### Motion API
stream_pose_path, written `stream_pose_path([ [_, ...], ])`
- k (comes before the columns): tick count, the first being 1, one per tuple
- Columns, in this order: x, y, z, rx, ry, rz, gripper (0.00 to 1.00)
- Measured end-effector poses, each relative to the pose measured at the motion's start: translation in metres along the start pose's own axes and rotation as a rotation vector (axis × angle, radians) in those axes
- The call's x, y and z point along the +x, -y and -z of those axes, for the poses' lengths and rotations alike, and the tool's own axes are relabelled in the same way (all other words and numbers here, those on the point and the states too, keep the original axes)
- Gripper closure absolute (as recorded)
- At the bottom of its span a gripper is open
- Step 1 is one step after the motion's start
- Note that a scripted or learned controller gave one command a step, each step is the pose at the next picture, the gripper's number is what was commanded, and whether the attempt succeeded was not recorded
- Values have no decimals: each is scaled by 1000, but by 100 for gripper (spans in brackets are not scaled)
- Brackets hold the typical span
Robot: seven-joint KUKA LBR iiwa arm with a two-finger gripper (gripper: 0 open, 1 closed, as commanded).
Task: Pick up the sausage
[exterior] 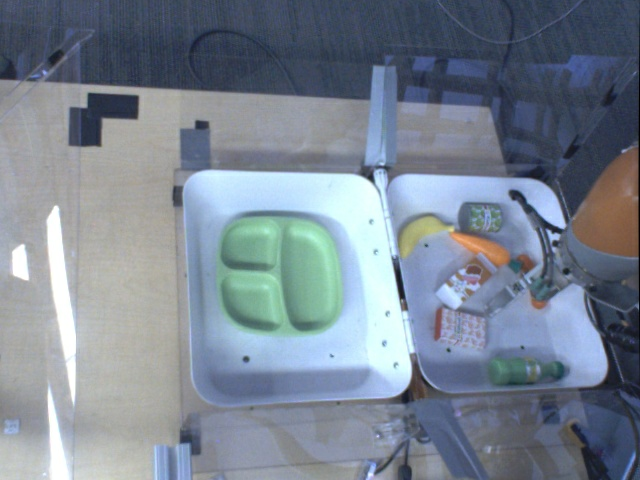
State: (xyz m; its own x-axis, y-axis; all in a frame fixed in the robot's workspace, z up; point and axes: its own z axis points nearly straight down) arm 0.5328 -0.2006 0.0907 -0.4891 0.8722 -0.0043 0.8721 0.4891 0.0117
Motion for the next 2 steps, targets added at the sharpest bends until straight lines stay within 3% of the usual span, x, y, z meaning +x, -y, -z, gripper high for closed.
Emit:
stream_pose_path([
  [1,-4,-1,0,1,4,126,0],
  [2,-4,-5,13,-5,8,129,100],
])
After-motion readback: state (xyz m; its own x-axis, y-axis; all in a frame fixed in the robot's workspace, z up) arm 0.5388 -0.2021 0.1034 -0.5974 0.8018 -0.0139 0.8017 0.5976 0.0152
